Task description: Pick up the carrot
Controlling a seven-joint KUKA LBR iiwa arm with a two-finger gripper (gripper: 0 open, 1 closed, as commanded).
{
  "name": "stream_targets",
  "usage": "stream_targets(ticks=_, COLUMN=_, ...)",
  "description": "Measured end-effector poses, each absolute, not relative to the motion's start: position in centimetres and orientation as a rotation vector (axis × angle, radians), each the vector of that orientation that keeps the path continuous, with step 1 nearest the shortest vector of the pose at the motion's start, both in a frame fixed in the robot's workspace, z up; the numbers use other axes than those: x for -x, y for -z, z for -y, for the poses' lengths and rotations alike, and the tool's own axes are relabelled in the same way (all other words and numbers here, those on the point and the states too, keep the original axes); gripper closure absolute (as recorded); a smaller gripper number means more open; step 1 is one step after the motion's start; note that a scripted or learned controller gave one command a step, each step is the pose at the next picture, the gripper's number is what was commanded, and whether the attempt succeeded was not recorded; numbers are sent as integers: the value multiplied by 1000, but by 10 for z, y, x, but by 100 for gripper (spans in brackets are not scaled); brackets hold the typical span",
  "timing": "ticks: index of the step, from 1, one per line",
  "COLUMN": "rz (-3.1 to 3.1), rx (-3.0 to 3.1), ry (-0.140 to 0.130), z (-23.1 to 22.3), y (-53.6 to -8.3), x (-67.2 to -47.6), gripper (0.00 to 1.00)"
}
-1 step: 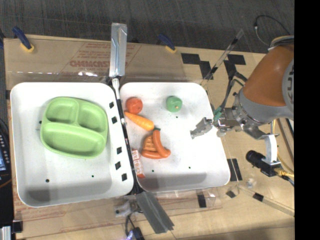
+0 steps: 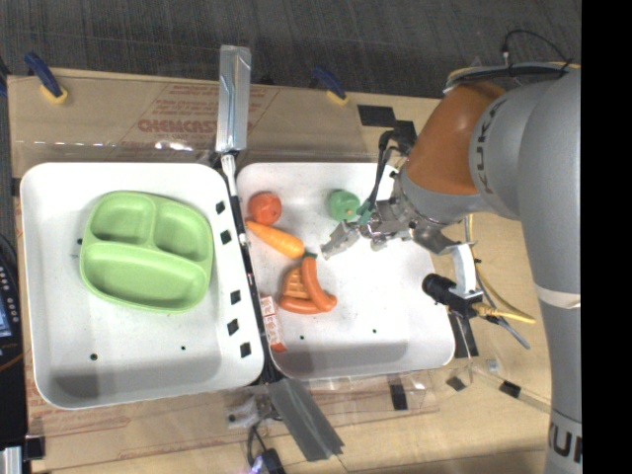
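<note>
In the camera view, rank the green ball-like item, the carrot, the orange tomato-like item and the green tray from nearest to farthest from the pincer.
From the pincer:
1. Green ball-like item, just above it in the right bin; the carrot is nearly as close.
2. Carrot, to its left.
3. Orange tomato-like item, up-left by the divider.
4. Green tray, in the left bin.

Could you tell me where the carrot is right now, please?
The carrot lies in the right bin near its left wall, just below the tomato.
</note>
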State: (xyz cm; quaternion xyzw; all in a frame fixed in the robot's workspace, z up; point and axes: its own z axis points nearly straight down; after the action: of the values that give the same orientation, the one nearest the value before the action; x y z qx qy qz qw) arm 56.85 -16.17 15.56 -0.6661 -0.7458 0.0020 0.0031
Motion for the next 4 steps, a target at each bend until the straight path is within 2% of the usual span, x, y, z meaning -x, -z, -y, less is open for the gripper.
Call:
stream_targets(ticks=1, rz=2004, rx=2410, ry=-7, z=167, y=-148, x=-528, gripper=0)
stream_targets(ticks=2, rz=2010, rx=2410, ry=-4, z=135, y=-136, x=-579, gripper=0)
stream_targets(ticks=3, rz=1956, rx=2457, ry=-2, z=136, y=-134, x=-595, gripper=0)
stream_targets(ticks=4, rz=1699, rx=2640, ry=-3, z=125, y=-195, x=-598, gripper=0)
